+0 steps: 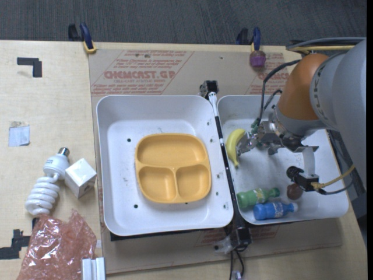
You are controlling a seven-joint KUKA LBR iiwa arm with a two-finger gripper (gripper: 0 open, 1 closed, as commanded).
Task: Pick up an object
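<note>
Your gripper point(252, 142) hangs low in the right bin point(326, 212); you cannot tell its state. The banana point(234, 145) lies just beside it, to its left. Below it rest the green bottle point(256, 196) and blue bottle point(274, 210).

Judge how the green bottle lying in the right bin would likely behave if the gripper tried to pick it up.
The green bottle lies on its side, so its round body would probably roll if nudged. It looks like smooth plastic, likely slippery between fingers. The blue bottle sits close beside it and may get bumped.
</note>
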